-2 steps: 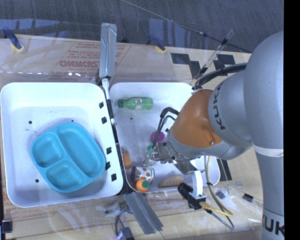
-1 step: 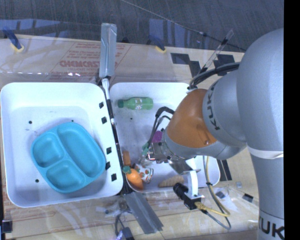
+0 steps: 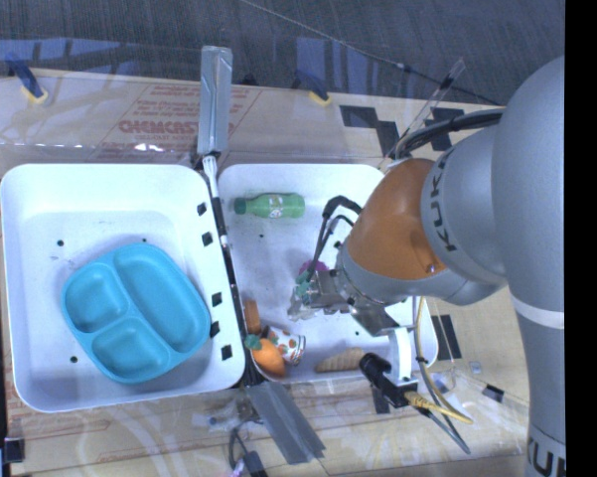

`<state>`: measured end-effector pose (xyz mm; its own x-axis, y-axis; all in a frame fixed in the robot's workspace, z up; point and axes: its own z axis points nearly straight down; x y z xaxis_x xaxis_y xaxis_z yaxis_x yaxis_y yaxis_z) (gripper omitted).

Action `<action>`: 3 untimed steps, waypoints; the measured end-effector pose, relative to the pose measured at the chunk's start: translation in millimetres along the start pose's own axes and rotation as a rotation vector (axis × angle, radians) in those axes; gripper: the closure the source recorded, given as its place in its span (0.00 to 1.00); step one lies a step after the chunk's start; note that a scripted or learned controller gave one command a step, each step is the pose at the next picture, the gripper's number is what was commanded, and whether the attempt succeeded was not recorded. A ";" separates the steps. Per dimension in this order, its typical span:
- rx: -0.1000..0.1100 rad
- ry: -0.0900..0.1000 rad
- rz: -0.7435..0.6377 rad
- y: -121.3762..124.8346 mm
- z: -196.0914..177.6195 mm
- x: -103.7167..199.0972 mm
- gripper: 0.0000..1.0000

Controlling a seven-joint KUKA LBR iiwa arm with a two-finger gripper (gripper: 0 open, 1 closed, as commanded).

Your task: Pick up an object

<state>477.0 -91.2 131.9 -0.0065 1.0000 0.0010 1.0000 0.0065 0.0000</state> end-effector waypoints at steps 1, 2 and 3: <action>0.002 -0.001 -0.001 57.5 40.8 -10.0 1.00; -0.009 -0.002 -0.001 80.2 -145.3 4.6 1.00; -0.010 -0.003 0.000 76.4 -296.2 -30.4 1.00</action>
<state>553.6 -121.4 428.1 -0.0065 1.0000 -0.0019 0.9999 0.0065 0.0096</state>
